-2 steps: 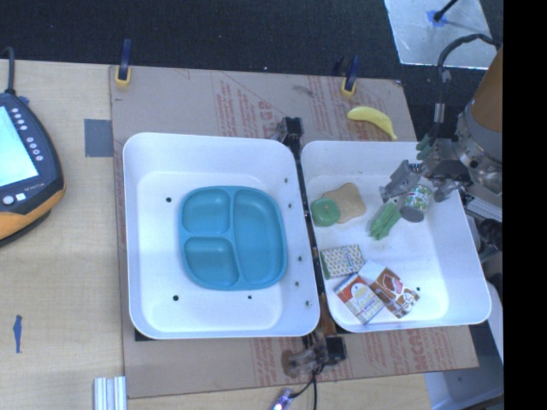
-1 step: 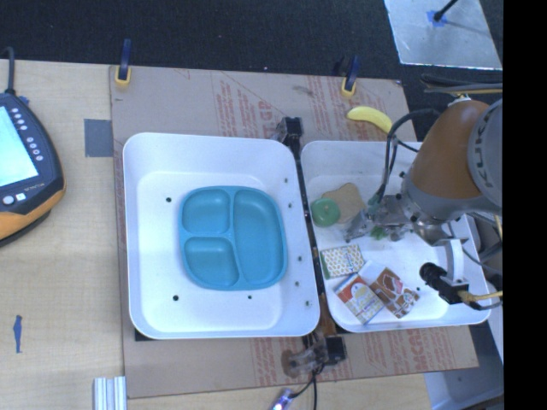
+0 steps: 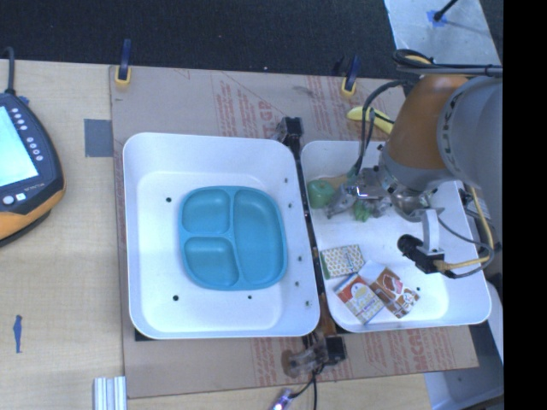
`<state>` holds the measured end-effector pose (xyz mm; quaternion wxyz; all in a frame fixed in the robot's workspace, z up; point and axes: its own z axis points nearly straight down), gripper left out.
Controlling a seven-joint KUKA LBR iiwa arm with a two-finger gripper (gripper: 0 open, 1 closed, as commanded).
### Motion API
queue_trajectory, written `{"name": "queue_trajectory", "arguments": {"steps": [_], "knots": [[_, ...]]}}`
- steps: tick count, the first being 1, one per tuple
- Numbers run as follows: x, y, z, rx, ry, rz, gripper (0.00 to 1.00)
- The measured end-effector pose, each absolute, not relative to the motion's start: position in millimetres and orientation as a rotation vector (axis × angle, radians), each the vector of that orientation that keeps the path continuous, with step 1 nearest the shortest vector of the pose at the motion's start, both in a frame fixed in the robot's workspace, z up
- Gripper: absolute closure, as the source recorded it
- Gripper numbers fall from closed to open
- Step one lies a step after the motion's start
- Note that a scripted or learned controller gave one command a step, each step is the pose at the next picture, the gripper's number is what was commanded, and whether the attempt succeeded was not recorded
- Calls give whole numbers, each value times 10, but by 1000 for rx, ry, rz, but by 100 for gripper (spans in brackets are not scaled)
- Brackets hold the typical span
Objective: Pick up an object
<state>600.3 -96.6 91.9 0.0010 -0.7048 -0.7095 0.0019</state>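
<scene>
I log the gripper low in the right bin, at its far end, close beside the dividing wall it shares with the left bin. Whether the gripper is open or closed I cannot tell, since the wrist and cabling cover it, and I see nothing held. Candidate objects: a green rounded object just on the divider side of the gripper, touching or nearly so; a smaller green piece under the gripper's near side; a patterned flat packet nearer the camera along the divider; two red-and-white flat packets beyond it toward the near rim. Risks, in my judgement: the green object sits tight against the divider, so a closing gripper may nudge it away or catch the wall; the flat packets offer little to pinch. Open room: bare floor lies in the right bin's middle, away from the divider. The left bin holds a blue sectioned plate, well apart.
</scene>
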Motion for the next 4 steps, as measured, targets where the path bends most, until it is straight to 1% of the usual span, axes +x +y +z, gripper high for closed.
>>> {"name": "queue_trajectory", "arguments": {"steps": [1, 2, 3, 4], "knots": [[6502, -1108, 916, -2213, -2225, 10, 0], [6520, -1046, 925, -2224, -2218, 37, 0], [6521, -1047, 1030, -2220, -2219, 38, 100], [6116, -380, 1929, -2213, -2227, 3, 100]]}}
